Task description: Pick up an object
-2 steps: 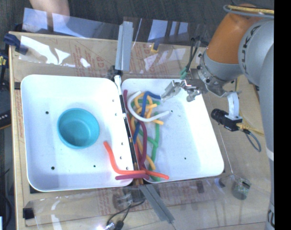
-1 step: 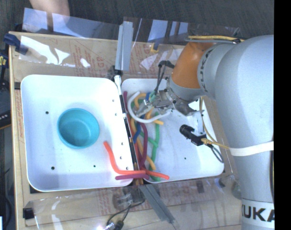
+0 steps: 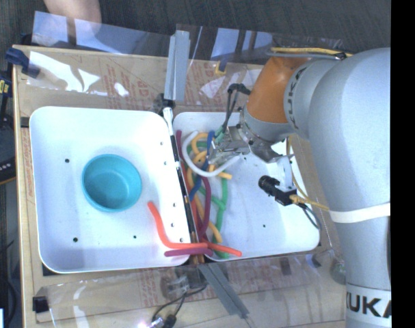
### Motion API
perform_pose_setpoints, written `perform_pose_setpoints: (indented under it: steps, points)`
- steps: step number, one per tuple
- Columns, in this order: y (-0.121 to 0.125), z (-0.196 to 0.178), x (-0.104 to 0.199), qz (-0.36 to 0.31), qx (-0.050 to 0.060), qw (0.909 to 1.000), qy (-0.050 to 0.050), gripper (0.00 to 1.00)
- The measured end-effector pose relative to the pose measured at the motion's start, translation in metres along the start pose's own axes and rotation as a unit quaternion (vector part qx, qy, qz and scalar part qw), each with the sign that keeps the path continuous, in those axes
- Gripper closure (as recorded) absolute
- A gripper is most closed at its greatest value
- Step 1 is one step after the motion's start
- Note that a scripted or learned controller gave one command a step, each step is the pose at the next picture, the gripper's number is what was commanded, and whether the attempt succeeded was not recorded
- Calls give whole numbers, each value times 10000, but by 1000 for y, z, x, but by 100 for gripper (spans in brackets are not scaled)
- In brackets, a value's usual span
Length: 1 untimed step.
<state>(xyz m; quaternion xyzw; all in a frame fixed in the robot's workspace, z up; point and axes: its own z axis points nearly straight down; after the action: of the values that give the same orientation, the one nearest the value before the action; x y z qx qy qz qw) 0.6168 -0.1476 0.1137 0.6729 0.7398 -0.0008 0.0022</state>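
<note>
Grey arm (image 3: 344, 169) looms closest, reaching in over the right bin (image 3: 289, 231), claw (image 3: 224, 149) down among the coloured tubes (image 3: 206, 203) heaped along that bin's left wall — how far it's open I can't tell from up here. A red tube (image 3: 167, 234) straddles the divider at the near edge; a blue bowl (image 3: 111, 182) sits mid-left bin (image 3: 57, 244). Best bet — settle on a single strand at the far-left corner of the right bin, close squarely, lift straight up so the tangle slips free.
</note>
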Motion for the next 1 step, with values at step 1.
perform_pose_setpoints:
  steps: [1]
  points:
    - [0, 0, 0, -3, 1, 10000, -3, 0]
